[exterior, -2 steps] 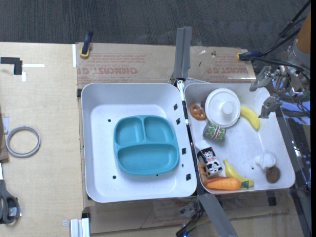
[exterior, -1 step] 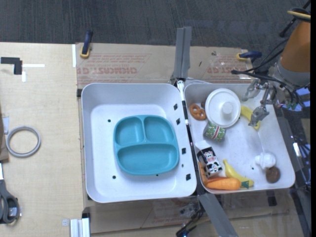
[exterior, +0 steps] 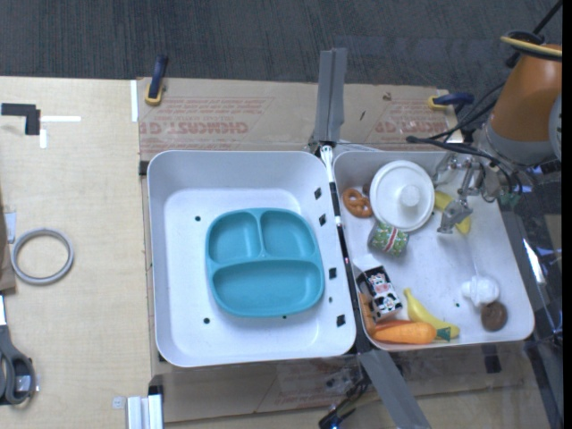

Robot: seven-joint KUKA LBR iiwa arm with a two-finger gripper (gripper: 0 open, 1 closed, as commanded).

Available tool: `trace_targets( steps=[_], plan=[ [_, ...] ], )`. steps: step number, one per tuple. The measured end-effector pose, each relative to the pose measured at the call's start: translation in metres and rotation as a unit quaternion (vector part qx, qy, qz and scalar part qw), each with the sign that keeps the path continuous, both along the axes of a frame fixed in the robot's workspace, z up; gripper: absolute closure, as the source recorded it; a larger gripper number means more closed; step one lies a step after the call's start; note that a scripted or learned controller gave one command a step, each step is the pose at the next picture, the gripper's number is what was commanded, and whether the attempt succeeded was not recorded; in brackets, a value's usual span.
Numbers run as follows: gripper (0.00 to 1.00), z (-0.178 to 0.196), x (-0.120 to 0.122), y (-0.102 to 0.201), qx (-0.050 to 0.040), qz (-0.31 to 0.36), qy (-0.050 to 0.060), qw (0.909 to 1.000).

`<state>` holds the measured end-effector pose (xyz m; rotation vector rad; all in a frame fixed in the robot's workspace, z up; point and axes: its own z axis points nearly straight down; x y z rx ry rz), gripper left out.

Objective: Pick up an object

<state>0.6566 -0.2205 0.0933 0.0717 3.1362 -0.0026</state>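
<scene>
The gripper [exterior: 458, 206] hangs in the upper right of the frame, over the far right part of the right bin [exterior: 517, 250], its metal fingers [exterior: 454, 214] pointing down toward a small yellow piece [exterior: 462, 225] that lies just right of the white lidded cup [exterior: 401, 195]. Nothing can be seen between the fingers, but at this size and slant I cannot tell whether they are spread or closed, so the grip itself is an open question. The step in hand looks like the approach to a pick, and the yellow piece right under the tips is the likeliest target (the task names no particular object). To do it well, the descent should be straight down and centred on that piece, with the fingers straddling it rather than landing on top; the white cup sits close on the left, so a sideways drift could knock it. Other candidates lie lower in the same bin: a pretzel [exterior: 357, 201], a green patterned can [exterior: 389, 239], a small black-and-white carton [exterior: 379, 293], a banana [exterior: 427, 315], a carrot [exterior: 405, 332], a white lump [exterior: 480, 289] and a brown ball [exterior: 493, 315]. The teal divided plate [exterior: 264, 262] in the left bin [exterior: 170, 239] is flat and offers poor purchase.
</scene>
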Motion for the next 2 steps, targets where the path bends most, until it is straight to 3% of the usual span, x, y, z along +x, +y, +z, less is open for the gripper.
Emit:
trace_targets(
  steps=[1,2],
  plan=[
    [1.00,0.0113,0.0023,0.0013,-0.0016,0.002,-0.003,1.0000],
    [0.00,0.0113,0.0024,0.0017,-0.0013,0.002,-0.003,1.0000]
  ],
)
